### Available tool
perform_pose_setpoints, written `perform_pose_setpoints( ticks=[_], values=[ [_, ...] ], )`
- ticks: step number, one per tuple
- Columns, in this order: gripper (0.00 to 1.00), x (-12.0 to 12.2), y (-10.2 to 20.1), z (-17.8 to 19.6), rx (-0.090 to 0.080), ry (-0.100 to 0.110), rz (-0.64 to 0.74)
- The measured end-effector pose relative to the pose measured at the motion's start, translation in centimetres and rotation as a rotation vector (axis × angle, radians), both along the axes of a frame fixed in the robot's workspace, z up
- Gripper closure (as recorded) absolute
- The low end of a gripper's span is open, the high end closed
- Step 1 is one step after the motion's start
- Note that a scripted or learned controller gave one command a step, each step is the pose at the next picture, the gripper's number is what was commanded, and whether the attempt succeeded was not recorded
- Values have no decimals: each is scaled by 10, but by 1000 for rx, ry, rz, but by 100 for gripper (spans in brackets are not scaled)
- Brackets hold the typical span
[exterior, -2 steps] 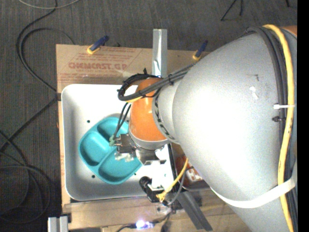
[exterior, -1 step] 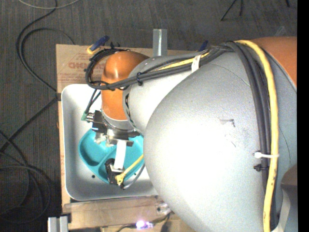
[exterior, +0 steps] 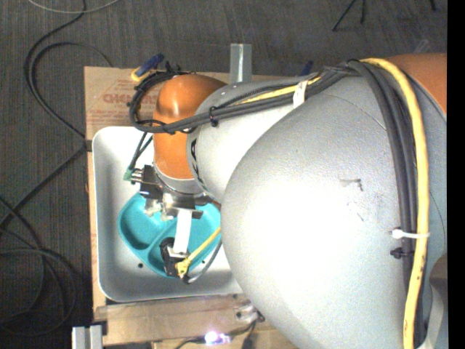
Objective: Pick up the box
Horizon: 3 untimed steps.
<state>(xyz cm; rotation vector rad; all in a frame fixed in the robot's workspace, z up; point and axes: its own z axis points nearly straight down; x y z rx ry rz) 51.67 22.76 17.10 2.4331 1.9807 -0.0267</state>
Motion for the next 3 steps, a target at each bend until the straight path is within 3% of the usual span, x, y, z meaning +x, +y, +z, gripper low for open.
perform_pose_setpoints(
  ticks=[1, 2, 3],
  values=[
    [100, -33, -32, 90, 8, -7, 44],
    [100, -32, -8, -68, 13, -9, 5],
    [100, -35, 1, -52, 6, 3, 149]
  ],
)
